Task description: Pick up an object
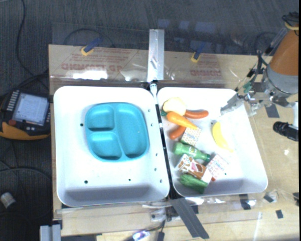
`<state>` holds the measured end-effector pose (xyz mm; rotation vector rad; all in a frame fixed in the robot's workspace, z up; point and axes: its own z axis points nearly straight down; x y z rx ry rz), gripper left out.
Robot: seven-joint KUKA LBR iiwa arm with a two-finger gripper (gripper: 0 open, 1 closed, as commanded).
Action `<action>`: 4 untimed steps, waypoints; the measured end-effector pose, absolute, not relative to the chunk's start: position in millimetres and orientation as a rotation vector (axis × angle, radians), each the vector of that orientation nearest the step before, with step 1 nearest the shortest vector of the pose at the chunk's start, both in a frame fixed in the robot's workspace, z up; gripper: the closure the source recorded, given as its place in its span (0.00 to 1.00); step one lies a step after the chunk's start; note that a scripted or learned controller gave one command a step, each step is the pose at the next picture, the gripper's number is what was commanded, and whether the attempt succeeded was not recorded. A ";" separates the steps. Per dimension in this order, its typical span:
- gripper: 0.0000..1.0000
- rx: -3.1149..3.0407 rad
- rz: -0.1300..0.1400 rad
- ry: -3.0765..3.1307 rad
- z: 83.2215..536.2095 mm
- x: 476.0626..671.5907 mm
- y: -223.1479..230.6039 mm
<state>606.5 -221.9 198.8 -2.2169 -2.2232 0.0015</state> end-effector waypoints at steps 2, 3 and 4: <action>0.00 -2.444 0.003 -1.969 109.9 598.1 -197.2; 0.00 -2.689 0.008 -1.628 121.5 661.4 -138.9; 0.00 -2.830 0.044 -1.341 89.7 662.6 -119.7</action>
